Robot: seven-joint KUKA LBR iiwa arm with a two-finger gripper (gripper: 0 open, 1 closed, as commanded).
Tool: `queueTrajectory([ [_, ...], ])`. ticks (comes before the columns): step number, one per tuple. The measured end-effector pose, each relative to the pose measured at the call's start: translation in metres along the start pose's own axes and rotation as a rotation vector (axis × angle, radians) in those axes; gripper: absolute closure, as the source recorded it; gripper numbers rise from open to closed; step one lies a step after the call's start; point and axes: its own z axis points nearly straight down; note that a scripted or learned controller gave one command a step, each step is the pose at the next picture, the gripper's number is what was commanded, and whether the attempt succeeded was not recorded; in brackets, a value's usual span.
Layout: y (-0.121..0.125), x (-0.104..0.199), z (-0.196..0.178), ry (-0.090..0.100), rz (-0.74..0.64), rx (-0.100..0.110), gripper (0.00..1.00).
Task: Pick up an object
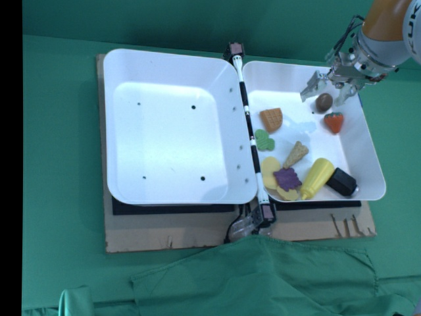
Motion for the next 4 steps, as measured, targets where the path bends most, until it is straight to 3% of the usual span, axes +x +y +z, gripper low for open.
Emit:
queueTrajectory([
  [1,-0.021,0.006,0.080,-0.004,-0.001,-0.015,0.00],
  [3,-0.093,0.017,0.087,-0.008,0.000,-0.029,0.00],
  [4,-0.092,0.015,0.075,-0.010,0.004,-0.036,1.00],
])
